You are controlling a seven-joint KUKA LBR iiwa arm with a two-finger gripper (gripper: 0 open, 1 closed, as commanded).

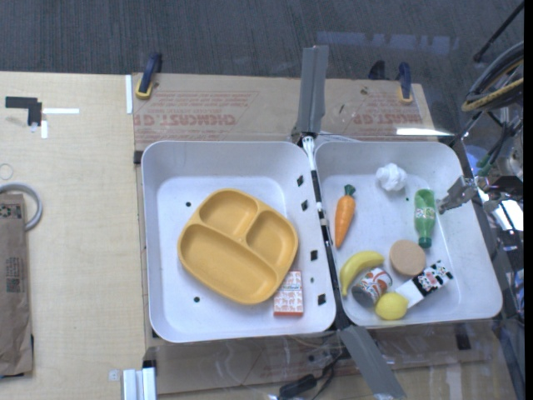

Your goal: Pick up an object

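Objects to pick from lie across both bins, and you can read them left to right. In the left bin (158,248) sits a yellow divided plate (237,245), with a small red-and-white carton (289,296) touching its lower right corner. In the right bin (466,302) you have a toy carrot (345,214), a banana (359,267), a small can (371,285), a lemon (391,307), a round tan disc (407,257), a black-and-white patterned box (425,283), a crumpled white wad (390,176) and a green bottle (424,216) lying on its side.

The gripper (463,192) hangs at the right bin's far right rim, just beside the green bottle; whether it is apart or together, you cannot tell. By my reading the reach is only starting and nothing is grasped. The bottle looks nearest, slim and smooth, so your next move needs a descent centred across its body.
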